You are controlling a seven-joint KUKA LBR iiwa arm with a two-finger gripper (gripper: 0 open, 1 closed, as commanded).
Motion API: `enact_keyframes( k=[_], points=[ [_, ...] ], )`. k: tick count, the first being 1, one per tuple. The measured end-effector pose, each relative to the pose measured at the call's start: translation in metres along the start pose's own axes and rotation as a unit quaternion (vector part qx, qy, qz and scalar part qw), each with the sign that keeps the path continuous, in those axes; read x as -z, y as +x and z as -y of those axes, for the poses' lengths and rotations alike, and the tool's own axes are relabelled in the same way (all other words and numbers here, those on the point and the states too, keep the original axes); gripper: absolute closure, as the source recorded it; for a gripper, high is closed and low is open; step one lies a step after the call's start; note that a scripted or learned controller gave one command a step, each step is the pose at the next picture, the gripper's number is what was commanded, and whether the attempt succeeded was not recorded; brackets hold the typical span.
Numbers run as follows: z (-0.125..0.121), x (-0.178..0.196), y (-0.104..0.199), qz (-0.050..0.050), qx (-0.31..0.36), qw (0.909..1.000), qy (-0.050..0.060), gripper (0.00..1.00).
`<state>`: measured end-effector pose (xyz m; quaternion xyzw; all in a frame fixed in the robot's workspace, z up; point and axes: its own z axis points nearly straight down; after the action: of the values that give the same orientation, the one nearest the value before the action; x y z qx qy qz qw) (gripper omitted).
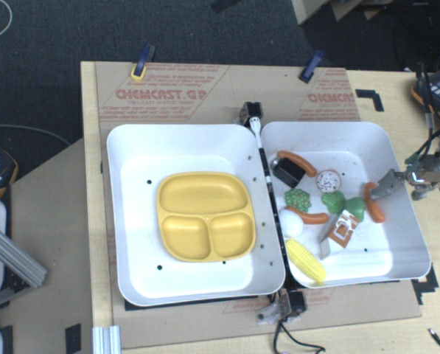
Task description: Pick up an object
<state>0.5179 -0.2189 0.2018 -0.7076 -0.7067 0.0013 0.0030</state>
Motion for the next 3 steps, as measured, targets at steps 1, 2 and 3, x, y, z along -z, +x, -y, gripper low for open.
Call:
enact_keyframes(
  k=[1, 2, 3],
  points=[
    [0.010, -0.054, -0.002, 0.000, 0.000, 1.0000, 0.000, 0.00],
    [-0.001, -0.094, -0.004, 0.000, 0.000, 1.0000, -0.007, 0.00],
    [-0.001, -0.103, -0.003, 0.000, 0.002, 1.0000, -0.005, 0.00]
  ],
)
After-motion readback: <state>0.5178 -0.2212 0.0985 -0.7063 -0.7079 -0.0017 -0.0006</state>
